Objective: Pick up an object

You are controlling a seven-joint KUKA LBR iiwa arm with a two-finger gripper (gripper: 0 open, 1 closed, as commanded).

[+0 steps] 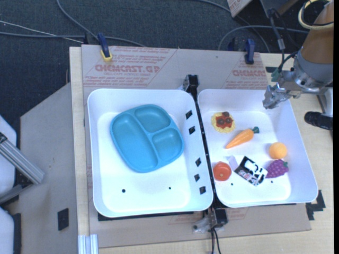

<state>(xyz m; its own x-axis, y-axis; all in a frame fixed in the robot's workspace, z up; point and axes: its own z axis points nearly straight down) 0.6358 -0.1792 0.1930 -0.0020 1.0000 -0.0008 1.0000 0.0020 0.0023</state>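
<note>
The right bin (296,136) holds several toy foods: a yellow and red piece (223,121), an orange carrot (241,137), an orange fruit (277,150), a purple grape bunch (276,168), a red tomato (222,171) and a black and white card (249,170). My gripper (271,98) hangs over the bin's upper right corner, apart from all of them. Nothing shows between its fingers.
The left bin (106,184) holds a blue divided plate (147,137). Black clips run along the divider (197,142) between the bins. Blue clamps (104,47) hold the cardboard at the back edge, with cables behind.
</note>
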